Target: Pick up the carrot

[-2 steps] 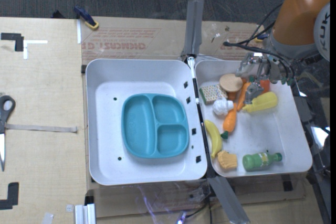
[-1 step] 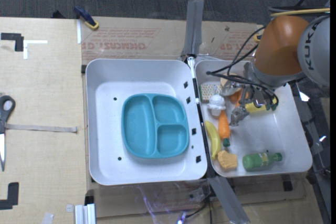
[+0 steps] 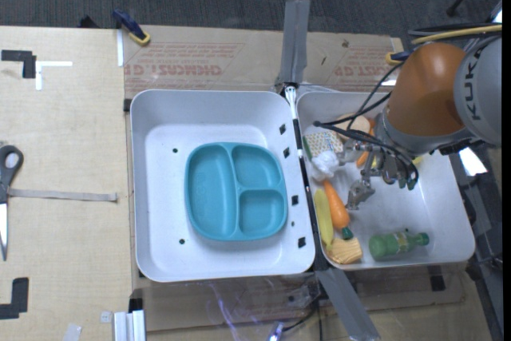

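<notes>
One carrot (image 3: 336,205) lies beside the tool (image 3: 361,193); whether that tool grips anything, I cannot tell.

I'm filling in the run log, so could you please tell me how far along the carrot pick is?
Done: the arm has reached into the right bin. In hand: the claw hangs just right of the carrot, which lies on the bin floor beside the corn, with nothing between the fingers. Left: close on it and lift.
</notes>
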You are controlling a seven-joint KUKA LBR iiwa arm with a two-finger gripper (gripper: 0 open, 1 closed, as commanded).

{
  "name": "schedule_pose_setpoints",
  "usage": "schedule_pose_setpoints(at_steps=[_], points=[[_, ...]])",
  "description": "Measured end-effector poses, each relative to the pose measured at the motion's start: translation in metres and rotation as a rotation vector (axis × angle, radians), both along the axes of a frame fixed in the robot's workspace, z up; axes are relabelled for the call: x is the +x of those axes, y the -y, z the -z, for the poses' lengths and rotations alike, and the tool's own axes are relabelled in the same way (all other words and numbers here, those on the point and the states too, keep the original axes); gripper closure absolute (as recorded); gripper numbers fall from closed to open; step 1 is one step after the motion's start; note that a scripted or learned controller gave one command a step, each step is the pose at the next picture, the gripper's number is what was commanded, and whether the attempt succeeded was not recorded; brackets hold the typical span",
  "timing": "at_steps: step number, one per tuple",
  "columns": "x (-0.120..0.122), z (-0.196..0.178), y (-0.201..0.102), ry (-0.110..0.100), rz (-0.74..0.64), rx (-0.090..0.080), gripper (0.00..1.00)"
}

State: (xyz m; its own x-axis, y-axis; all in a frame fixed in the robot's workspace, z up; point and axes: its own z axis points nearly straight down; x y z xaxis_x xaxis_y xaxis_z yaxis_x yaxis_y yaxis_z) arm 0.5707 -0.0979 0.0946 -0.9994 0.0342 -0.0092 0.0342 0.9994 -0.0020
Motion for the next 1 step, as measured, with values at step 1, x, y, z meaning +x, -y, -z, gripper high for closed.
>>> schedule_pose_setpoints(at_steps=[1], points=[[0.0024, -0.0106, -0.0005, 0.006, -0.003, -0.001, 1.00]])
